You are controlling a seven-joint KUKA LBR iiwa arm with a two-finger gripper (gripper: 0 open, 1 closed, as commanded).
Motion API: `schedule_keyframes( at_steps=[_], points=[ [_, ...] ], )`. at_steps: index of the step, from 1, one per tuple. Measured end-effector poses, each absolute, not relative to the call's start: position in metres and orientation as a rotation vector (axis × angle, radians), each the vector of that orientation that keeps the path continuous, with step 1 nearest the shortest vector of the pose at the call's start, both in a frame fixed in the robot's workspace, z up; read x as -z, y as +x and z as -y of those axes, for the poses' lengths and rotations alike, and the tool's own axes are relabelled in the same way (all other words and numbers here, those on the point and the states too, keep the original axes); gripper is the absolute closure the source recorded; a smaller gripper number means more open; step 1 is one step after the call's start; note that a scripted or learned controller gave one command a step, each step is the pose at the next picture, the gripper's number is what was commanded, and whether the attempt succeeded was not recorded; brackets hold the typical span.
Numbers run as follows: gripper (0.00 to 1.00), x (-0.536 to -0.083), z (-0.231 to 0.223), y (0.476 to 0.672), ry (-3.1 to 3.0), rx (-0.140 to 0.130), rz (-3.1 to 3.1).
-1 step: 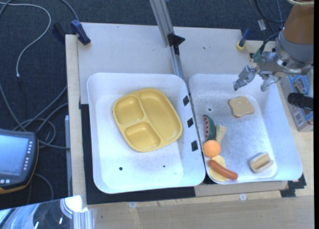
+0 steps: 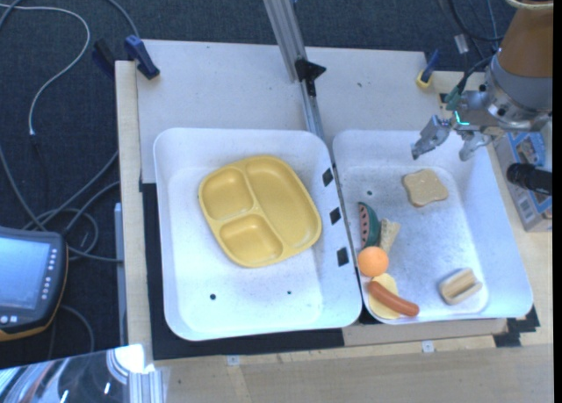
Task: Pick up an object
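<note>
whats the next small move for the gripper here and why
Probably a short drop toward the bread slice. The gripper hangs open just above the right bin's far edge, nothing between its fingers, and that slice lies nearest, apart from the other food.

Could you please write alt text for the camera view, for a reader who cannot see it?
The open gripper hovers above a toast slice in the right bin, which also holds an orange, a hot dog and a bread roll. The left bin holds a yellow divided plate.
</note>
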State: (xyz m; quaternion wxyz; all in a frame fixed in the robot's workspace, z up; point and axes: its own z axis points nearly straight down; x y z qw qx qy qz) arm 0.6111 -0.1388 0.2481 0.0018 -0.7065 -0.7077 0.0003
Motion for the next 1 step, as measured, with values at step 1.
schedule_keyframes(
  at_steps=[1],
  points=[
    [0.00,-0.2013,0.1299,0.6121,-2.215,-0.006,2.219]
  ],
)
